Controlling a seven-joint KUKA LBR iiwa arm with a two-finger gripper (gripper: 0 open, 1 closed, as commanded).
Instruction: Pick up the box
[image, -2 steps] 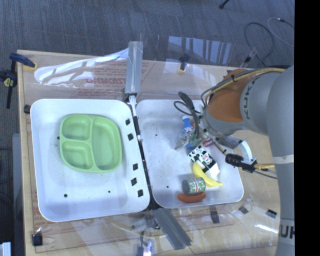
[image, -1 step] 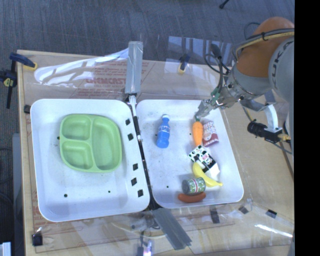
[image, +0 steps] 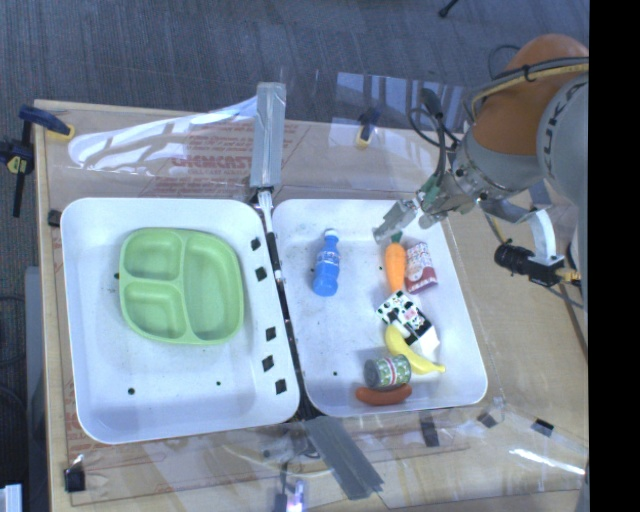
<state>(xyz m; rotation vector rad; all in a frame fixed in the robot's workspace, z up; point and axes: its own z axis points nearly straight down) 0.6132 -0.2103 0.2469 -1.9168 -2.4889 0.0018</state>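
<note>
In the right bin (image: 330, 345) lies a small red and white box (image: 420, 266), flat near the right wall and touching an orange carrot (image: 396, 265) on its left. Below them lies a black and white cow-patterned carton (image: 407, 317). My gripper (image: 394, 224) hangs at the bin's upper right, just above the carrot's top end and up and left of the red box. It holds nothing that I can see.
A blue bottle (image: 326, 264) lies in the middle of the right bin. A banana (image: 412, 355), a small can (image: 386, 372) and a red sausage (image: 383, 395) crowd the lower right corner. The left bin (image: 90, 390) holds a green divided plate (image: 182, 285).
</note>
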